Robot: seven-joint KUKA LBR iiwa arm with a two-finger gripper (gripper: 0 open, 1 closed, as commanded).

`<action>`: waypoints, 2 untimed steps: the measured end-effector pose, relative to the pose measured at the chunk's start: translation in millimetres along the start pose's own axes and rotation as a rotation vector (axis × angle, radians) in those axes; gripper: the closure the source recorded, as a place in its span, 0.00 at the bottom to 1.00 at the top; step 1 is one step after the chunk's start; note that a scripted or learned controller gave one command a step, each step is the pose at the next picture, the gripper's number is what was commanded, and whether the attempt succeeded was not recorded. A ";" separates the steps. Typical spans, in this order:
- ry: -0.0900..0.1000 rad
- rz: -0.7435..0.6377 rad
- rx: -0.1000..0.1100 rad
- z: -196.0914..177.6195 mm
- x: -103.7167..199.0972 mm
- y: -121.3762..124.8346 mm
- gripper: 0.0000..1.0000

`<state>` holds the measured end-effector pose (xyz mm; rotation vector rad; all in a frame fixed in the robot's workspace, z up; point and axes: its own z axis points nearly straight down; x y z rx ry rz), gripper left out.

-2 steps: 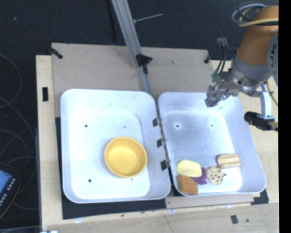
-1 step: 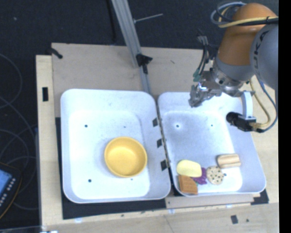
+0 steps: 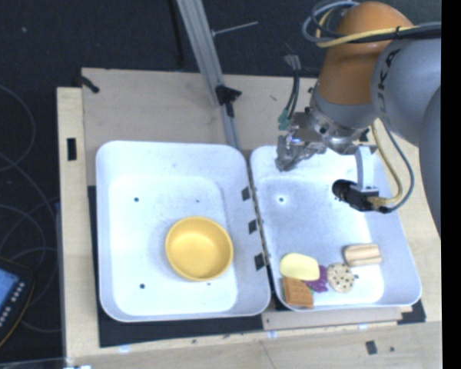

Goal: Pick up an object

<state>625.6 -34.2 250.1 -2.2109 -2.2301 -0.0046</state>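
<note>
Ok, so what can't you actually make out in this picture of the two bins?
- Gripper, camera view: small and blurred at the right bin's far left corner; whether it is open or shut is unclear.
- Purple item: mostly hidden by the yellow piece and the cookie.
- Arm: cut off by the right edge.
- Bowl, left bin: its inside looks uniformly yellow; contents cannot be judged.

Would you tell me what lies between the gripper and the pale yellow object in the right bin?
In the camera view, bare white bin floor separates the gripper from the pale yellow object.
</note>
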 end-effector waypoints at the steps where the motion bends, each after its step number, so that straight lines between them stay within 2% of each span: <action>1: -0.002 0.002 0.002 11.2 47.5 -14.9 1.00; 2: 0.000 0.000 0.001 6.0 99.4 -36.1 1.00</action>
